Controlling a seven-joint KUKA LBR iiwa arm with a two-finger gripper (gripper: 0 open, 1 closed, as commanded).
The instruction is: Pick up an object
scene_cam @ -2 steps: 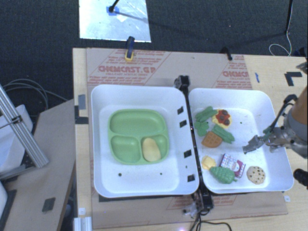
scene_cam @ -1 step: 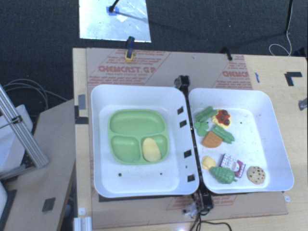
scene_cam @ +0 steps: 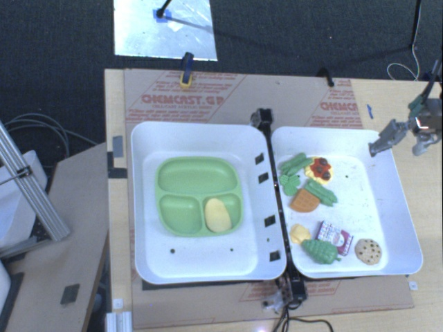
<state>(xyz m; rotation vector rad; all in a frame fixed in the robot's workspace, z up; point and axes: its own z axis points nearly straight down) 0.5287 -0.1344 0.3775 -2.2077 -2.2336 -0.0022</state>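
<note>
Nothing is picked yet, so the whole task is left, as I read it. The likeliest candidates are the toy foods in the right-hand shallow white bin [scene_cam: 398, 206]. A round brown chocolate-chip cookie [scene_cam: 368, 252] lies alone at about five o'clock in that bin, with a little space around it. At its nine o'clock sit a red-and-white printed packet [scene_cam: 335, 235], a knobbly dark green plastic vegetable [scene_cam: 320, 251] and a small yellow lump [scene_cam: 300, 234], close together. Toward eleven o'clock is a tighter cluster: a green pea pod [scene_cam: 294, 163], a yellow slice with red topping [scene_cam: 320, 169] and an orange wedge with green leaves [scene_cam: 305, 200].

The grey two-finger gripper [scene_cam: 403, 144] hangs over the bin's rim at two o'clock, fingers [scene_cam: 383, 142] apart with nothing between them, well apart from every item. I would still need to travel inward, descend, close and lift.

The left-hand white bin [scene_cam: 149, 254] holds a pale green divided plastic plate [scene_cam: 197, 175], with a pale yellow oval piece [scene_cam: 219, 215] in its five o'clock compartment.
</note>
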